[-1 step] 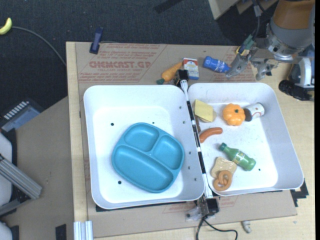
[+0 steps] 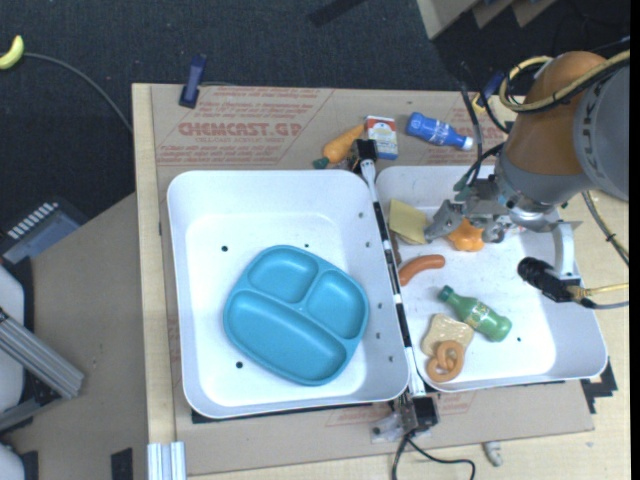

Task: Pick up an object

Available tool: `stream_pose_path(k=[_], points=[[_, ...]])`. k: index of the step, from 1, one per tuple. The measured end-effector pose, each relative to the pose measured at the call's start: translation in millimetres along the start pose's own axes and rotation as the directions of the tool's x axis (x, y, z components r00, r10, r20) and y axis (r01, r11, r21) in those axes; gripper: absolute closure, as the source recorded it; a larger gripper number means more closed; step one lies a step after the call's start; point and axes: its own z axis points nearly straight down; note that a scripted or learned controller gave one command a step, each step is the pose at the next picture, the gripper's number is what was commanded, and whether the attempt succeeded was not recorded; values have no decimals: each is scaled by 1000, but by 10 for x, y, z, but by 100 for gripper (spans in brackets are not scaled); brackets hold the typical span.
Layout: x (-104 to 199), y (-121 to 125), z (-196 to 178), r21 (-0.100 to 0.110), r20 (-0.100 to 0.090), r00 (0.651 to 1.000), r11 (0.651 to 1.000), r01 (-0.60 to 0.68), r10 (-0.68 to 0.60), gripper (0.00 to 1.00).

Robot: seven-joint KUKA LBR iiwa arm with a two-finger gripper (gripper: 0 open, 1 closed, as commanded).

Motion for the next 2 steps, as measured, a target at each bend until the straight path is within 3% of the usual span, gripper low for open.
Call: stream_pose_path(k=[1, 2], points=[[-69, -987, 537, -3, 0, 1000, 1000, 0, 0, 0], [-66, -985, 438, -5, 1, 1000, 1000, -1, 1, 100]])
